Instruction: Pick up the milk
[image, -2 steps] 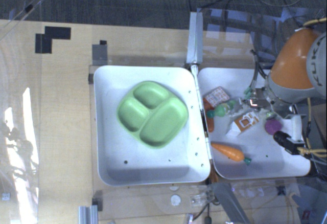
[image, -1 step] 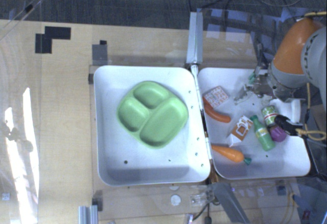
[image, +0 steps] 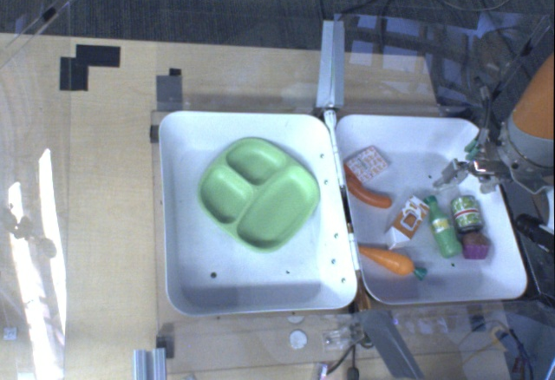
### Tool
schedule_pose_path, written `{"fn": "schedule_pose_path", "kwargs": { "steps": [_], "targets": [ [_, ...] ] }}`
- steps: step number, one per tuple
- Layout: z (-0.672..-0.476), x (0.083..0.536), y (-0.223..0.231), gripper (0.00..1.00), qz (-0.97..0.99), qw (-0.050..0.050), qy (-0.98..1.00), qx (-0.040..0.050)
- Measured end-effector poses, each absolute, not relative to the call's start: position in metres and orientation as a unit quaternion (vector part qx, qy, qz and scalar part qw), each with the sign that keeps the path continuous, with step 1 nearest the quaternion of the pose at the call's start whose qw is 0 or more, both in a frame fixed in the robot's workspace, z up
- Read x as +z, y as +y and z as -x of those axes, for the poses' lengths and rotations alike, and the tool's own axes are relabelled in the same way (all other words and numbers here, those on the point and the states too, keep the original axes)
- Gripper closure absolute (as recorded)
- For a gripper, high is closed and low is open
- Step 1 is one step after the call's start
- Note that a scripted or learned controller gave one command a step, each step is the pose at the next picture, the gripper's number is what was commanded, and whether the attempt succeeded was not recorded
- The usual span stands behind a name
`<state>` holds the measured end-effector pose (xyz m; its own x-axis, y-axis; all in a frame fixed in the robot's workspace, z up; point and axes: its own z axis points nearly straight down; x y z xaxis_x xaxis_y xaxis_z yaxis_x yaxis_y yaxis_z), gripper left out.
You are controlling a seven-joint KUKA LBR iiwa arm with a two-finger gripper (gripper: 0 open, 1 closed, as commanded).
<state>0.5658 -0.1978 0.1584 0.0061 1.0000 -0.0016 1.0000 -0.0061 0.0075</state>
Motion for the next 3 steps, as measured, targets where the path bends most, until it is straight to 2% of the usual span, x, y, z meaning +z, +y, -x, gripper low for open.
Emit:
{"fn": "schedule_pose_path", "kwargs": {
  "steps": [1,2,3],
  "targets": [
    [-0.525,0.100,-0.195,0.00,-0.745,0.008,0.667,0.0049],
    [-0.528,0.112,-0.194,1.00,-0.745,0.012,0.667,0.0074],
    [-0.561,0.180,-0.135,1.00,-0.732,0.003,0.681,0.0028]
  ]
}}
